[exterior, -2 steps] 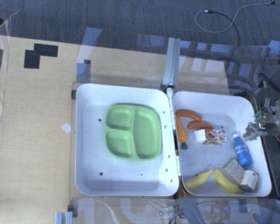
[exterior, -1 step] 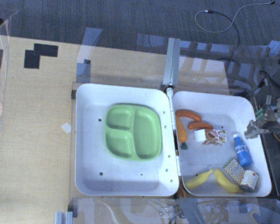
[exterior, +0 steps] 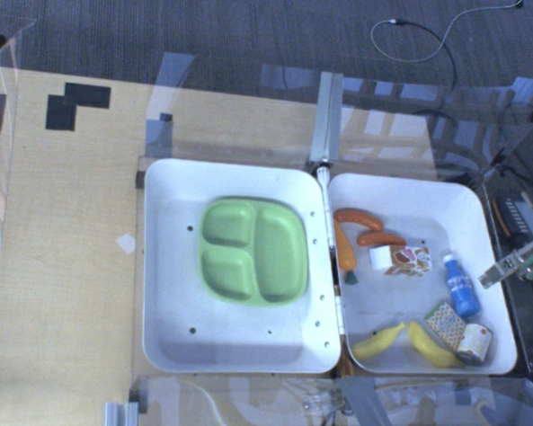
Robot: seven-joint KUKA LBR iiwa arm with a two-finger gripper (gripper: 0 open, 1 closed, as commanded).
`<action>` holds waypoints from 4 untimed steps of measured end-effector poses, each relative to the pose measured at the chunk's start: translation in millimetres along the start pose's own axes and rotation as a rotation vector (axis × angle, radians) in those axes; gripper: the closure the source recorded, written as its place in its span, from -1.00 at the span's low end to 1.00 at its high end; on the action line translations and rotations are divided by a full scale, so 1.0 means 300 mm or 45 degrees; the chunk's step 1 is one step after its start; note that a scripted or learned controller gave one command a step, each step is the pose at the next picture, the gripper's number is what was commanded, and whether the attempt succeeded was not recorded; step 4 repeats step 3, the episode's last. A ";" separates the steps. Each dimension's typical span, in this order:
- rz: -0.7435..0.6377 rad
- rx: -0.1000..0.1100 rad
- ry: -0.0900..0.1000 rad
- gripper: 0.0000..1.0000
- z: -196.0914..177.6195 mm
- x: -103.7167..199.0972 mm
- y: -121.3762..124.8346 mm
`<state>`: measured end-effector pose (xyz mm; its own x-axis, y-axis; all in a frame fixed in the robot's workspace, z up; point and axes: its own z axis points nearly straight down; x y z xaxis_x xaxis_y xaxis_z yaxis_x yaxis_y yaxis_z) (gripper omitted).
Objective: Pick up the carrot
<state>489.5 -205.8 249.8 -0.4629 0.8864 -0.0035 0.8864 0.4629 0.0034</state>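
Holding carrot (exterior: 344, 250), right bin (exterior: 482, 221), left bin (exterior: 160, 336) plate (exterior: 252, 251)

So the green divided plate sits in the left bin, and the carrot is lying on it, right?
Not quite. The green divided plate does sit in the left bin, but the carrot is not on it. The camera view shows the carrot in the right bin, along that bin's left wall, beside the sausages.

The gripper (exterior: 515, 264), at 3 o'clock, is cut off by the frame edge; its finger state cannot be determined. The carrot (exterior: 344, 255) lies against the bin divider (exterior: 329, 256), its lower tip too small to resolve.
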 end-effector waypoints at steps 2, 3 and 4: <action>-0.294 -0.001 -0.002 1.00 0.082 0.000 0.000; -0.509 -0.001 -0.001 1.00 0.134 -0.025 0.053; -0.509 -0.001 -0.001 1.00 0.134 -0.025 0.053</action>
